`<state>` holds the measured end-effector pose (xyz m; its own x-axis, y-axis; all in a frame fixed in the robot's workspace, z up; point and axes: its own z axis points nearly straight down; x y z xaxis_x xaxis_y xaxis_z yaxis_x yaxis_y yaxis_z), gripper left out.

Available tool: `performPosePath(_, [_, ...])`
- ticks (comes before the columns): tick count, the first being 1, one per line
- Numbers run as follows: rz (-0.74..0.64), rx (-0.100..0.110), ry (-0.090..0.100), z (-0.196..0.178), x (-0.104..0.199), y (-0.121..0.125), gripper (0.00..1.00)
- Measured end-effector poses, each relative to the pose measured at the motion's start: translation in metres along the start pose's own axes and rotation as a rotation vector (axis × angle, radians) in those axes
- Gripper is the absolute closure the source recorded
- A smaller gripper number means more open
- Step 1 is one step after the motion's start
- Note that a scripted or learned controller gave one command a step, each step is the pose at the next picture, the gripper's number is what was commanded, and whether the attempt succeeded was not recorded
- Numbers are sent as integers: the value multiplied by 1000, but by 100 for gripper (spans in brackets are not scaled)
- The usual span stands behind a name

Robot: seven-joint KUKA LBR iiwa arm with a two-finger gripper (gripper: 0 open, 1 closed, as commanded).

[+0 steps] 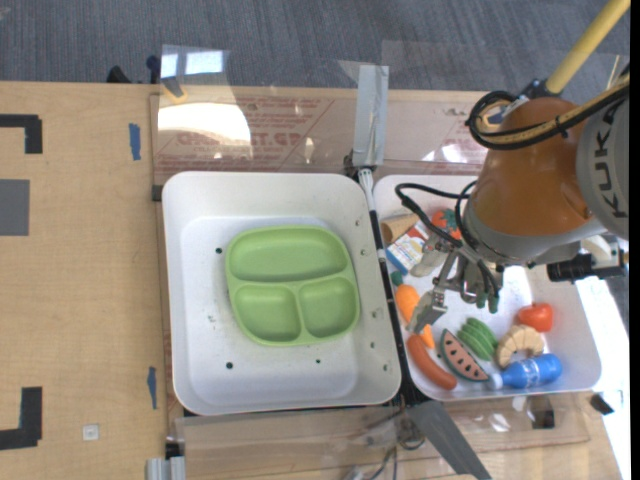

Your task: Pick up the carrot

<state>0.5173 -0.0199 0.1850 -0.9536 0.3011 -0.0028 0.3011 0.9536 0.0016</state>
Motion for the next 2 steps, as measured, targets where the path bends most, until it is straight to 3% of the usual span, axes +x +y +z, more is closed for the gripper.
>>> performPosePath(2, [1,0,0,0,0,0,0])
